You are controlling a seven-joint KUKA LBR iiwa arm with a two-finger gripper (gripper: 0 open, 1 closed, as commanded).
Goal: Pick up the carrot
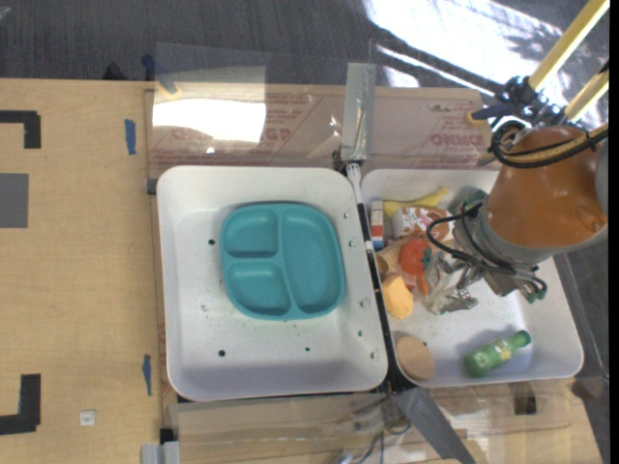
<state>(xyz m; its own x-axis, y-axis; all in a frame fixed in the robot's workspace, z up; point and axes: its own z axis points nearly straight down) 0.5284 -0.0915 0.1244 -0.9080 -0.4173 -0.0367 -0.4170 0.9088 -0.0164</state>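
Here, you find the carrot [414, 257] among clutter at the left of the right bin [561, 356], right of centre frame; it looks light, stiff and smooth, so pinch across its middle.

Worktop [77, 259]: carries two bins side by side.
Left bin [184, 288]: holds a divided plate [283, 259] near its middle.
Right bin [556, 351]: holds the loose items, with the arm [542, 201] over its far right part.
Gripper [453, 293]: low over the right bin's middle.
Carrot [414, 256]: just left of the gripper.
Bottle [495, 352]: lying near the right bin's front edge, right of a round item [416, 358] in the front left corner.
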